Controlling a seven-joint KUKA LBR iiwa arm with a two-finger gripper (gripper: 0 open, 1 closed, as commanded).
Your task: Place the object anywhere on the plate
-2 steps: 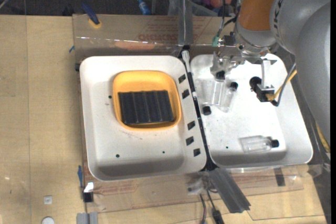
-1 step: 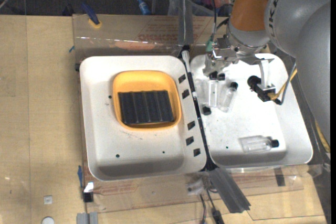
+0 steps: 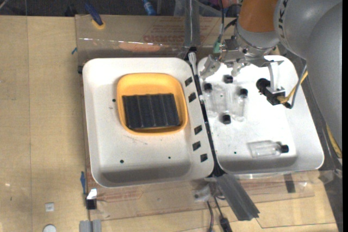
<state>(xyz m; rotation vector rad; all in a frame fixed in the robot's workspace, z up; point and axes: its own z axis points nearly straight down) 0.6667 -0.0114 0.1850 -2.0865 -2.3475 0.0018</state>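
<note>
Your arm [image 3: 293, 2] enters from the right and hangs over the far part of the right bin [image 3: 304, 155]. The gripper [image 3: 231, 70] points down at that bin's floor; its parts are clear plastic and metal against white, so you cannot tell how it is set or whether anything is in it. Small black caps [image 3: 225, 118] sit on the floor below it. A clear bottle [image 3: 266, 148] with a black cap lies on its side near the bin's front edge, well apart from the gripper. In the left bin [image 3: 103, 160] you see the orange plate [image 3: 151, 102], roughly central, with a black ribbed slab [image 3: 150, 111] lying flat on it. The plate and the bottle are in separate bins, with the divider [image 3: 200, 111] between them.
</note>
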